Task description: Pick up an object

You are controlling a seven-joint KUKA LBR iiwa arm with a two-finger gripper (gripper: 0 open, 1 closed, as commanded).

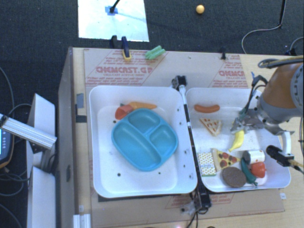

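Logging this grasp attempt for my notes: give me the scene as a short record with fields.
left bin: blue divided plate, orange and red toy pieces behind it
right bin: hot dog, two pizza slices, banana, brown disc, small checkered block
gripper: low over the right bin, just above the banana
grasp: none visible

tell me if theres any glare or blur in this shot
Camera view: strong glare on the pale sheet lying on the dark floor; the white bins look bright but keep detail; the toy banana and the gripper look slightly soft.
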